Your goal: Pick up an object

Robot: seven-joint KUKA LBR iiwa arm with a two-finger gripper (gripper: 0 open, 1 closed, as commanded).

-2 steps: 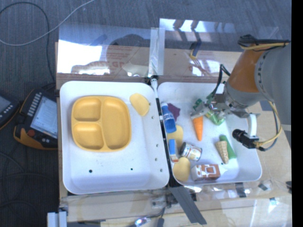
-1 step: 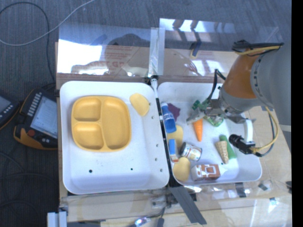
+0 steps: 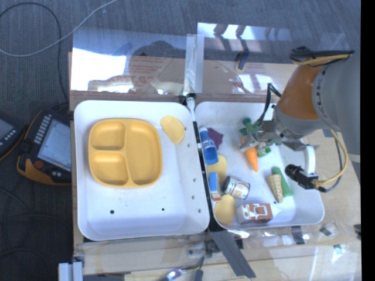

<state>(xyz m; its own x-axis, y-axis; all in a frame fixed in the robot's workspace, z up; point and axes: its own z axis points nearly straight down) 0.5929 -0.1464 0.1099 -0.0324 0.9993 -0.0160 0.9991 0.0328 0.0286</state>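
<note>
Nearest you, at the near rim of the right bin [image 3: 304, 218], sits a small brown carton [image 3: 255, 213], lying flat with a pale yellow round piece [image 3: 225, 209] touching its left side. Just beyond them a little tin can [image 3: 235, 187] lies on its side, so it would roll if nudged. Along the divider you have a blue bottle [image 3: 207, 147] lying lengthwise, wedged against the wall, with a dark purple piece [image 3: 215, 137] beside it. To the right, an ice-cream cone toy [image 3: 275, 186] lies with a green piece [image 3: 283, 181] touching it.

Now look at the far middle of that bin: the gripper [image 3: 256, 137] is down low over the toy carrot [image 3: 251, 158], right at its green leafy end. The carrot's orange tip points toward you, and its top is tucked under the tool, so you can't tell whether the pincer is apart, together or clamped on it. I'd judge the carrot is the target, because it lies apart from its neighbours with room around it.

In the left bin [image 3: 88, 215], the yellow divided plate [image 3: 125, 152] sits flat in the middle, and a yellow chip-shaped piece [image 3: 173, 128] rests just off its far right corner, near the divider. Nothing there is being approached.

Watch for a slip: a tapered carrot can squirt out of a pinch.
</note>
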